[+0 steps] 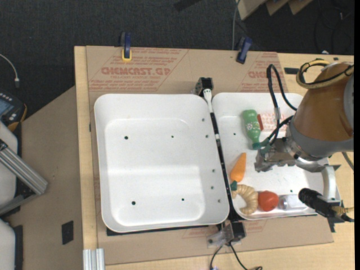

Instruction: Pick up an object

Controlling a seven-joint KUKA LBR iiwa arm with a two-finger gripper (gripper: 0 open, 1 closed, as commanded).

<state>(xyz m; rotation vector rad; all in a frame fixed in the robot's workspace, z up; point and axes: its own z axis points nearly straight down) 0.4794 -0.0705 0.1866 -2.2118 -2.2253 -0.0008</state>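
Down in the right bin [225,103] lie a carrot [239,167], green bottle [251,123], croissant [247,198] and tomato [268,200] (all untouched); the gripper [269,156] hangs beside the carrot, its grip unreadable.

Orange carrot [239,167] (tilted) in right bin [225,108]

Two white bins sit side by side: the left bin [154,162], and the right bin [225,108] holding one green bottle [251,123], one carrot [239,167], one tomato [268,201], one croissant [247,198].
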